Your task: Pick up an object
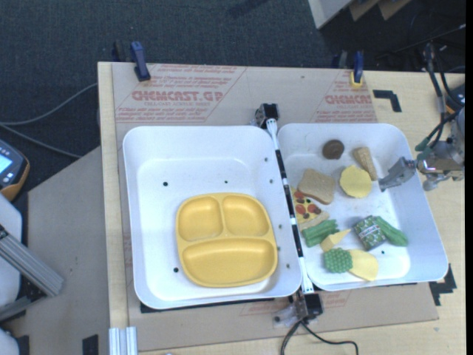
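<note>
The right bin [421,220] holds several toy foods: a brown round piece [333,149], a tan stick [363,161], a yellow disc [356,183], a bread slice [318,186], a pizza slice [308,207], green beans [320,232], a green packet [369,232], a bumpy green piece [337,259] and a yellow wedge [363,265]. My gripper [410,181] hangs over the bin's right side, just right of the yellow disc and tan stick. It stands open with nothing between its fingers.
The left bin [148,161] holds a yellow divided plate [225,240]. A black ridge [284,191] runs between the two bins. Blue clamps [138,59] grip the board's far edge. Cables [443,87] hang by the arm at the right.
</note>
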`<state>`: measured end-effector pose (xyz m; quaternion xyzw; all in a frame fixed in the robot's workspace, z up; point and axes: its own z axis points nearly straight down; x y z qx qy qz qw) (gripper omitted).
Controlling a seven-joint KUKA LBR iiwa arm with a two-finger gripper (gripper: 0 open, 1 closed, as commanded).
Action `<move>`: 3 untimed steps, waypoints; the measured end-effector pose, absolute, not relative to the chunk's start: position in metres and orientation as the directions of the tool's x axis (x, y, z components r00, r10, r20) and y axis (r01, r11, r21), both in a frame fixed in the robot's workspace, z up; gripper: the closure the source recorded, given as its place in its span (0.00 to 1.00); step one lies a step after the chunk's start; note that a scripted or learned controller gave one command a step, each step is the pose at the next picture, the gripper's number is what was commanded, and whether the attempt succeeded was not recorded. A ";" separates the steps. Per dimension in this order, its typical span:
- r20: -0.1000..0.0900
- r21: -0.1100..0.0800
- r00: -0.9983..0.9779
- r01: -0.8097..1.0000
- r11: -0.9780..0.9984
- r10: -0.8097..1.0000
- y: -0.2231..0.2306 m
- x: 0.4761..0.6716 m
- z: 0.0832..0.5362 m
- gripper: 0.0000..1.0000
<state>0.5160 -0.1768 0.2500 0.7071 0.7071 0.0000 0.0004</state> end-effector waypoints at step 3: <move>-0.001 0.001 0.001 1.000 -0.001 1.000 -0.163 0.512 0.119 0.00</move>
